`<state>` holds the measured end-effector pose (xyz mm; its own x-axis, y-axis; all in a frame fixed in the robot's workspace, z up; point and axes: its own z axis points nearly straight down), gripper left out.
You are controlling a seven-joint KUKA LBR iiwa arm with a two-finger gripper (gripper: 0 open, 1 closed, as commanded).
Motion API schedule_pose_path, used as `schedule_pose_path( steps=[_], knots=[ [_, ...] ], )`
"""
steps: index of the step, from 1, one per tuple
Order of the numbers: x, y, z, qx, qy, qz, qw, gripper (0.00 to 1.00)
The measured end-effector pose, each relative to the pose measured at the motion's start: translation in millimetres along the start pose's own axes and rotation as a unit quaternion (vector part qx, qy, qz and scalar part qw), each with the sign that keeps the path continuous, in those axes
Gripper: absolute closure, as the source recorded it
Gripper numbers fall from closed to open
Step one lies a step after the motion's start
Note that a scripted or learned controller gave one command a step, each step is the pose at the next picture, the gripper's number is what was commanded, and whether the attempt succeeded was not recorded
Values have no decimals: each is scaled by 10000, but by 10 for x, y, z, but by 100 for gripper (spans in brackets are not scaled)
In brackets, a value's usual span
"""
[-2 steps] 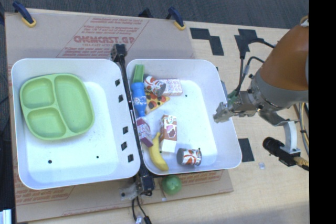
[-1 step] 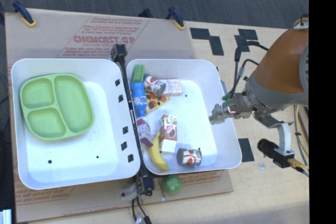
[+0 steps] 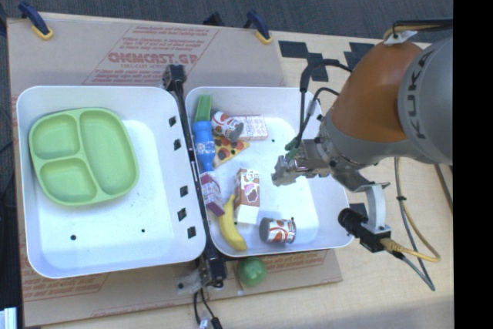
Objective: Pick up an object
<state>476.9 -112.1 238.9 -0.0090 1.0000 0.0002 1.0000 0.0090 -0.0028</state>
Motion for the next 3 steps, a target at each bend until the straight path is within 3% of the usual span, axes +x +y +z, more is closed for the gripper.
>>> schedule_pose_path(
  steps=[1,2,3],
  knots=[
    [-723,330,-430,-17,-9,23,10000,100],
    [-671,1082,237,4,0,12,10000,100],
    [-272,504,-114,-2,6,10,10000,100]
  ],
)
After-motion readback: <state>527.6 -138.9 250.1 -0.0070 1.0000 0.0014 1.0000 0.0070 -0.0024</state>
